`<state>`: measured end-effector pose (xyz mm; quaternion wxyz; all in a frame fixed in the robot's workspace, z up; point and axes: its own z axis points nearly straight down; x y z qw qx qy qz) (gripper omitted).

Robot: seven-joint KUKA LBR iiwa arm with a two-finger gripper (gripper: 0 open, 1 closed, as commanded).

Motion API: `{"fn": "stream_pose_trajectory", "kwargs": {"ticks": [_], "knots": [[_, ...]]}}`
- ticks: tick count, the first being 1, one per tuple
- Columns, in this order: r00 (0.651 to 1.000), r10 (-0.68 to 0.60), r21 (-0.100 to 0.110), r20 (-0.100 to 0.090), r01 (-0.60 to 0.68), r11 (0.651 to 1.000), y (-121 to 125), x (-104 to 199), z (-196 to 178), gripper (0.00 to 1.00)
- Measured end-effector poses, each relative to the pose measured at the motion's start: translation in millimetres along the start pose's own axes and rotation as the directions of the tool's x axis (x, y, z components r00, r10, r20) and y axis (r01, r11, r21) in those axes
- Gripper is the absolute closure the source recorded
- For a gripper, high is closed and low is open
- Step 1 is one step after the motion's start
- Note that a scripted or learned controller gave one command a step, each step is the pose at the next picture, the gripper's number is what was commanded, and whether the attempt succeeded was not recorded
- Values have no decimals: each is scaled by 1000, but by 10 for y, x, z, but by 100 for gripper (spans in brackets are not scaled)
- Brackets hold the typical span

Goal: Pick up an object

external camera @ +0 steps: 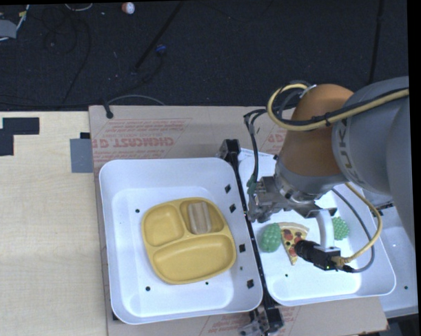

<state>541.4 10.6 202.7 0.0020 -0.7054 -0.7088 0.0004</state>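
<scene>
The arm point(347, 145) reaches in over the right bin point(380, 282), wrist bent down, its end effector point(267, 204) low at the bin's left wall; open or closed, I cannot tell. Just below it sit a green toy point(270, 237) and a pizza slice point(293, 238). The yellow tray point(189, 251) lies left, in the other bin point(122, 201).

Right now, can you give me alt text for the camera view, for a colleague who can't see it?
The arm's gripper hangs over the right bin, above a green toy and a pizza slice toy. The left bin holds a yellow divided tray.
</scene>
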Motion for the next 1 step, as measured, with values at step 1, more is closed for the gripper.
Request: {"fn": "stream_pose_trajectory", "kwargs": {"ticks": [1], "knots": [[1000,0,-1,1,0,1000,31,500,-217,100]]}}
